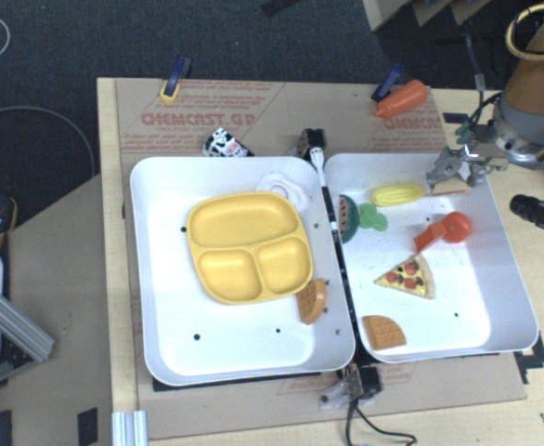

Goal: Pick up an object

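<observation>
Two shallow white plastic bins, smooth and glossy with rounded corners, are seen side by side on a bench covered with brown cardboard (253, 114). The left bin (161, 333) is occupied by a yellow plastic tray (251, 246) divided into three rounded compartments, with a crumpled white piece (286, 190) just behind its far edge and a small tan bread-like toy (313, 300) tilted against its near right corner. The right bin (495, 314) is scattered with small toy foods: a ridged yellow corn cob (397, 194) near the far wall, a watermelon slice (347, 217) and a green leafy piece (372, 217) beside the left wall, a matte red-orange pepper-like piece (444, 230) near the middle, a triangular pizza slice (408, 277) dotted with toppings, and a rounded brown loaf-shaped piece (383, 331) at the near wall. The gripper (459, 169) is seen at the far right corner of the right bin, just beside the corn cob, below the grey wrist and orange band; its metal fingers are too small and cluttered for their state to be judged, and nothing can be seen between them. An orange clamp (402, 98) and a blue-and-yellow clamp (173, 79) are fixed at the cardboard's far edge
</observation>
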